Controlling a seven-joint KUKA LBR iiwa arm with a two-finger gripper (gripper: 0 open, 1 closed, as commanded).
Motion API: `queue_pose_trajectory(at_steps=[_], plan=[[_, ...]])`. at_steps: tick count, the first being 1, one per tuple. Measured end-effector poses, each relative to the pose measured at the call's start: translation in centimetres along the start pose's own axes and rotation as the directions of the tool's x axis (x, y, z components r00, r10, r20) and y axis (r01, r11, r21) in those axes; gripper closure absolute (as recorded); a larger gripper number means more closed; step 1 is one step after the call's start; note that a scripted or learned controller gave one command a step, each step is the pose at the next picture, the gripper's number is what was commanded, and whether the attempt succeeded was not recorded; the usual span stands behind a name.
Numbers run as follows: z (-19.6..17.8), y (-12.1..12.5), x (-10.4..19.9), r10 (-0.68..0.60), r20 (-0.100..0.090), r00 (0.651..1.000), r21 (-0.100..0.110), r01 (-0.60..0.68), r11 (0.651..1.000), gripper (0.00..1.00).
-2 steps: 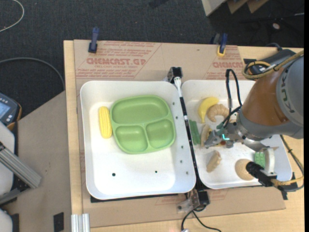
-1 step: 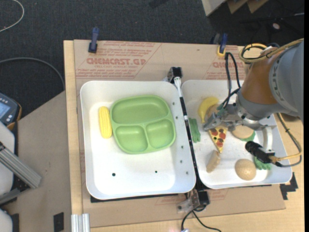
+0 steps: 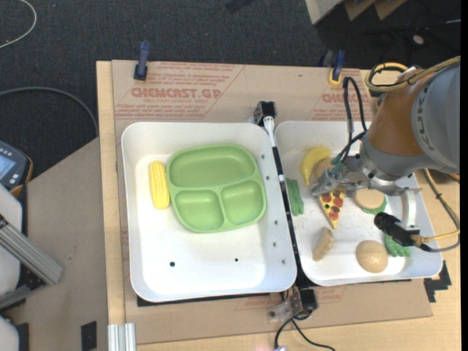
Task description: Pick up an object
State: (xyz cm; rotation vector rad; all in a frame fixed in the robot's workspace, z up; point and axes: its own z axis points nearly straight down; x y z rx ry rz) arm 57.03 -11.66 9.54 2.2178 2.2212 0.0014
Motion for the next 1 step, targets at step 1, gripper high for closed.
queue_pose_trajectory(at_steps=[1], plan=[[-9.23,-3.54,7.82,-0.002,-0.002,1.0,0.002,0.002,1.0,1.0]])
